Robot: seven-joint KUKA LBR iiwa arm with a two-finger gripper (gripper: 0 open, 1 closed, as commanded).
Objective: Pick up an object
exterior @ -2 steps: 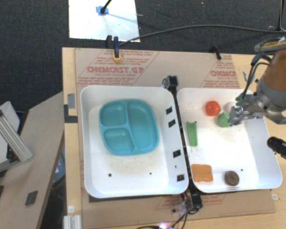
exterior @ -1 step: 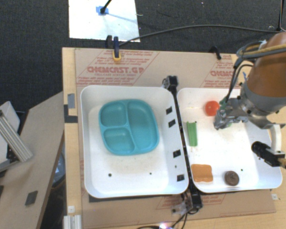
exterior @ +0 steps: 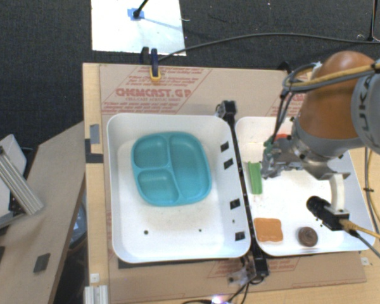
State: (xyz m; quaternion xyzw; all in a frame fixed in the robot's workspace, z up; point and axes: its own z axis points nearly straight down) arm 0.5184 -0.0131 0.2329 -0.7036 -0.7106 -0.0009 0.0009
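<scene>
From my end the gripper (exterior: 270, 163) hangs over the right bin's (exterior: 285, 246) left edge beside the green block (exterior: 255, 177), can't tell its grip, and the orange piece (exterior: 268, 229) and brown disc (exterior: 308, 235) sit along the near edge.

1. You had dark carpet (exterior: 38, 43) all round the bench.
2. A white sheet (exterior: 136, 16) lay on that carpet at the top, with a blue mark (exterior: 137, 14) on it.
3. A brown board (exterior: 177, 87) printed in red letters covered the bench top.
4. A tan table (exterior: 47, 189) stood at your left.
</scene>
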